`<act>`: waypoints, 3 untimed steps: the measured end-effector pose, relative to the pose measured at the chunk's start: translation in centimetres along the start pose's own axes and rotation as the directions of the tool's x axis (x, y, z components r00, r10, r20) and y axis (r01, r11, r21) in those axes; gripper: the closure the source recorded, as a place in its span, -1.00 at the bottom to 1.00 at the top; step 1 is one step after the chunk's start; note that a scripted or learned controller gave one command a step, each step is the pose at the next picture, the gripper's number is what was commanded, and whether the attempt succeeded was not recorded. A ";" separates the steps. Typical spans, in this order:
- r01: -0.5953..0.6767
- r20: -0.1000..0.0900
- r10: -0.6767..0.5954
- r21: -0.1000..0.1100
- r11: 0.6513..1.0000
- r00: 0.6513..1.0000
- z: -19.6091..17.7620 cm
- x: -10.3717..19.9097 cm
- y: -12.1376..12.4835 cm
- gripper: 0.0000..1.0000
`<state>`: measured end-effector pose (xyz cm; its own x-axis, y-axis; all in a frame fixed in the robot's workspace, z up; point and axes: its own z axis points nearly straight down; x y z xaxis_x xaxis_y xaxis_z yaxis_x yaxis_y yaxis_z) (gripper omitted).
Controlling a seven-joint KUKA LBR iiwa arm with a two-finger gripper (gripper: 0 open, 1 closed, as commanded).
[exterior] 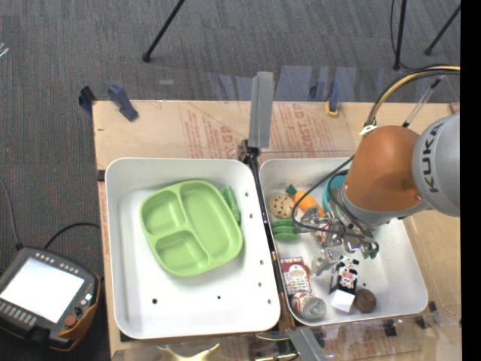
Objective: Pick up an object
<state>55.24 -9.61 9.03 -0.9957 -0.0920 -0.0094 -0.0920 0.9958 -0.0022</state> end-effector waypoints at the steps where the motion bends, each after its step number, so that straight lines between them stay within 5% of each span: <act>1: -0.078 -0.007 0.078 -0.002 0.997 0.997 0.2 -5.1 0.1 -1.00; 2: -0.083 -0.010 0.083 -0.003 0.997 0.996 0.3 -0.6 -0.3 -1.00; 3: -0.178 -0.012 0.178 -0.003 0.984 0.984 0.5 -9.1 -1.0 -1.00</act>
